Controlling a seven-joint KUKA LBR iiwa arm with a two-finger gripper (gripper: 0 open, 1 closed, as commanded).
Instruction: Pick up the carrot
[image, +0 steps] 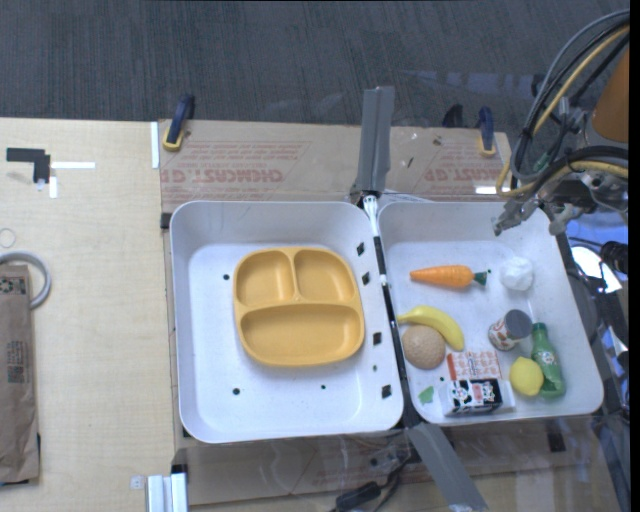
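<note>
The orange carrot (443, 276) with a small green top lies flat in the upper middle of the right bin (450, 228), its tip pointing left. My gripper (512, 214) hangs over that bin's far right corner, above and to the right of the carrot and well apart from it. Nothing is seen held in it. Grey arm parts and yellow-black cables crowd the space behind it.
In the right bin lie a banana (433, 322), a brown round fruit (423, 347), a white ball (517, 273), a small can (510, 330), a green bottle (546, 358), a lemon (526, 377) and a small carton (472, 390). A yellow divided plate (297, 305) sits in the left bin (205, 330).
</note>
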